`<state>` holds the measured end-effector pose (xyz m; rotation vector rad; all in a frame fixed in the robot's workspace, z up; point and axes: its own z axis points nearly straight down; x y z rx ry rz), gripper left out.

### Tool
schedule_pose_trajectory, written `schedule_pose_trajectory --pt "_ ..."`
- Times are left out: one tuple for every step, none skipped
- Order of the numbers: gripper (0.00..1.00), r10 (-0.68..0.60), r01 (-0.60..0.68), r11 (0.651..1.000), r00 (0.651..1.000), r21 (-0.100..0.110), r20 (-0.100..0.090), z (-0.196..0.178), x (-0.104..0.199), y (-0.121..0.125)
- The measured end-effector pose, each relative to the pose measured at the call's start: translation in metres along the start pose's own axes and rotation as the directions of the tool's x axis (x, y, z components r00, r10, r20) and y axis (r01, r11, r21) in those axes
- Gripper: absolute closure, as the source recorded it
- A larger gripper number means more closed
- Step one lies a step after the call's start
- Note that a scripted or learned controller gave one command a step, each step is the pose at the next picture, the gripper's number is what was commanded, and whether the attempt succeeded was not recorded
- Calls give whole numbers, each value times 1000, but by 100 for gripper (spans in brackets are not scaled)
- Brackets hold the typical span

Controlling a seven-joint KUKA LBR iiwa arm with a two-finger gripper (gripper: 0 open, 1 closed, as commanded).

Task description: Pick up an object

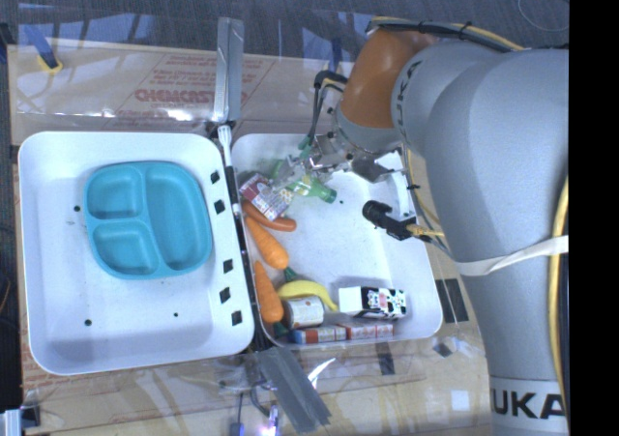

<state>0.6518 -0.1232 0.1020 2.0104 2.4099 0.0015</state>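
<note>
Gripper (314, 161) low at far edge of right bin (418, 275), over clear plastic item (290, 183); finger state cannot be told. Carrots (268, 246), banana (308, 289) along left wall; small cartons (372, 302) at near edge. Blue divided plate (147, 217) centred in left bin (48, 260).

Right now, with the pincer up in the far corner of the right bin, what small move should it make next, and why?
Probably a short drop straight down. The pincer hangs at the top of the right bin, right over a clear bottle with a green cap lying beside a pink-labelled packet. Nothing can be seen between its tips, so lowering onto the bottle seems the likeliest way to get a grip.
</note>
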Motion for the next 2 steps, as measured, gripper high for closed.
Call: schedule_pose_trajectory --pt "100 -5 5 1000 1000 7 -2 -9 1 -1" --pt "100 27 -27 1000 1000 2 -1 -144 37 13"
